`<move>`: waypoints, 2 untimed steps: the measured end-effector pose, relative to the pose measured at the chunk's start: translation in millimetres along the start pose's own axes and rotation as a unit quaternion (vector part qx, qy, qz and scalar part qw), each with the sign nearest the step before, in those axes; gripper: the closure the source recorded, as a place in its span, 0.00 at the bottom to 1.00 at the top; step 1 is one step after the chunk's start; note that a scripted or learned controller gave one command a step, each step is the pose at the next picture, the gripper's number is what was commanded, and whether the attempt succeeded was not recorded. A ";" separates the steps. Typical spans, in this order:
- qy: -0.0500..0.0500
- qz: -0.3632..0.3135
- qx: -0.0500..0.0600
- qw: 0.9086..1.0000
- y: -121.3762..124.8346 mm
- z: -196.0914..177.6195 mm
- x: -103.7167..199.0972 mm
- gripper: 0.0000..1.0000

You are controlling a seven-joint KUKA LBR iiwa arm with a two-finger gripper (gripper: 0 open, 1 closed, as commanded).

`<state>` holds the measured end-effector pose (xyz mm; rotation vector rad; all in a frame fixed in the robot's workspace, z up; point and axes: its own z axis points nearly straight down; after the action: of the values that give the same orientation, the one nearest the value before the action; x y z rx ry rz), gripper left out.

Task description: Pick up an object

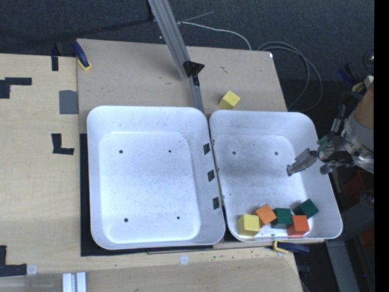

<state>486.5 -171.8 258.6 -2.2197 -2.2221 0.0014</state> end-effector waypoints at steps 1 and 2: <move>0.000 -0.004 0.000 1.000 42.7 15.3 58.3 0.00; 0.001 -0.004 0.000 1.000 83.9 39.0 173.7 0.00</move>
<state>570.1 2.0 219.5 -2.2087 -2.2306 0.0000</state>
